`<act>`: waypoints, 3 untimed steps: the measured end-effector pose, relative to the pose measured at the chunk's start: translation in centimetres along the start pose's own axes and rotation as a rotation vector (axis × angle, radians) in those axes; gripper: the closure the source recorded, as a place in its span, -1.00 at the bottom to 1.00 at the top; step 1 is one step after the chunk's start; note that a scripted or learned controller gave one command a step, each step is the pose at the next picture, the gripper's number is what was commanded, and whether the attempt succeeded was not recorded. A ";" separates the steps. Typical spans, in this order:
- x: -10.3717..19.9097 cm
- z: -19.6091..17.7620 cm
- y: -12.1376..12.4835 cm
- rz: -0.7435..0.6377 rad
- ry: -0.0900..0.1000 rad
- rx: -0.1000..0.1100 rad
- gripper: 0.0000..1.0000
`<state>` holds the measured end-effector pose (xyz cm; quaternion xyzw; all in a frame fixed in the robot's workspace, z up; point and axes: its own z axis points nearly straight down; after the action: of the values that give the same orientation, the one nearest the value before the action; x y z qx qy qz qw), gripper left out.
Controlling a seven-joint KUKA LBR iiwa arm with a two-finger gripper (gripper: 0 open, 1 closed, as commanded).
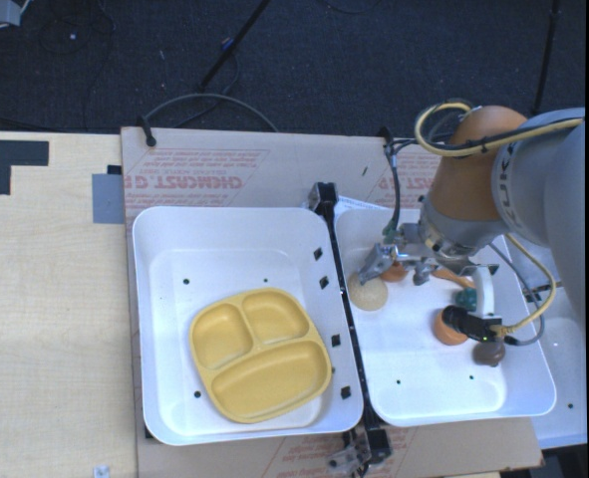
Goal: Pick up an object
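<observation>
My gripper (398, 259) is low over the back left part of the right bin (453, 396), under the grey wrist with its orange band. A small orange piece (394, 272) lies right beneath it. A pale round disc (368, 294) rests just to its left, near the divider. A thin orange stick-like piece (454, 278) lies to the right of the gripper. Further forward are an orange round object (447, 330) and a brown lump (489, 355).
The left bin (164, 267) holds a yellow divided plate (261, 353) in its front half. A black divider (338, 297) separates the two bins. Cardboard lies under the bins, and a pale wooden bench top (45, 317) stretches to the left.
</observation>
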<state>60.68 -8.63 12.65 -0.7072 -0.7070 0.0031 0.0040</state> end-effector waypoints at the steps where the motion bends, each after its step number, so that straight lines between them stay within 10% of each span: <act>1: 0.1 4.1 -0.1 0.001 0.000 -0.003 -1.00; 2: 0.0 2.9 0.0 0.006 0.000 -0.005 1.00; 3: -0.9 -2.1 0.6 0.006 -0.002 -0.011 1.00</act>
<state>61.31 -9.49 14.75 -0.7093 -0.7049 -0.0001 -0.0003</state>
